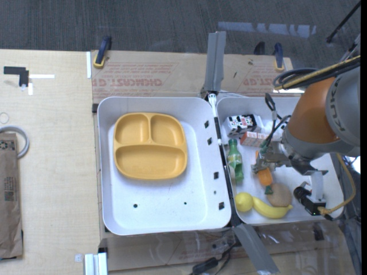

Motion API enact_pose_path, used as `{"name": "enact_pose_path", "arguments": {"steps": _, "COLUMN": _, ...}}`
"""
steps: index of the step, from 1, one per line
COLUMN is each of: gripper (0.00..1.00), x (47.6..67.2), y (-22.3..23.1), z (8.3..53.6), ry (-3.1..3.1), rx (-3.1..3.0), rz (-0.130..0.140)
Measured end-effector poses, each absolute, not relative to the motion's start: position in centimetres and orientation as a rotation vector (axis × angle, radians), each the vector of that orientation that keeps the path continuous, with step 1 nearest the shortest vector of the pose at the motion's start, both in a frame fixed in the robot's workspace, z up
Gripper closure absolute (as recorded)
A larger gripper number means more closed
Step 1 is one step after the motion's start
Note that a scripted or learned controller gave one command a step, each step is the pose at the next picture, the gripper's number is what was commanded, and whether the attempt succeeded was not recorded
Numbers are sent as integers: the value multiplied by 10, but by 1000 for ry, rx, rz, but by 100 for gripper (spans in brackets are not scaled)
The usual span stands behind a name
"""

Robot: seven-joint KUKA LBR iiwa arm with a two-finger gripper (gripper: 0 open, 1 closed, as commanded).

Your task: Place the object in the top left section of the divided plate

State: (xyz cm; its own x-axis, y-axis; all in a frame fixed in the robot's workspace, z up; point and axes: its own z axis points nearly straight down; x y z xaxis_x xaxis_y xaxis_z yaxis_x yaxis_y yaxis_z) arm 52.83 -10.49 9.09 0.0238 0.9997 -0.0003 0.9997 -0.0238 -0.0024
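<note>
A yellow divided plate (pixel 117 153) lies in the upper part of the left bin (pixel 109 211), with two small sections at the top and one wide section below; all three hold nothing. My gripper (pixel 262 164) is down inside the right bin (pixel 338 165), right above a small orange object (pixel 265 178) and beside a green bottle (pixel 234 160). The wrist hides the gripper's tips. The grey arm with its orange band (pixel 312 116) covers the bin's right half.
The right bin also holds a black-and-white box (pixel 241 122), a red-and-white carton (pixel 254 137), a brown round item (pixel 279 194), a banana (pixel 270 209) and a lemon (pixel 244 201). A raised divider (pixel 217 148) separates the bins. A brown paper bag (pixel 8 193) lies far left.
</note>
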Motion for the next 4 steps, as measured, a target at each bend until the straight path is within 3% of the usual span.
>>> {"name": "enact_pose_path", "arguments": {"steps": 1, "gripper": 100, "x": 530, "y": -98, "z": 91, "ry": -2016, "rx": -2407, "rz": 3}}
{"name": "enact_pose_path", "arguments": {"steps": 2, "gripper": 100, "x": 520, "y": -30, "z": 191, "ry": -1916, "rx": -2489, "rz": 6}}
{"name": "enact_pose_path", "arguments": {"steps": 3, "gripper": 100, "x": 476, "y": 25, "z": 190, "ry": -1714, "rx": -2630, "rz": 10}}
{"name": "enact_pose_path", "arguments": {"steps": 4, "gripper": 0, "x": 476, "y": 25, "z": 190, "ry": -1714, "rx": -2630, "rz": 10}}
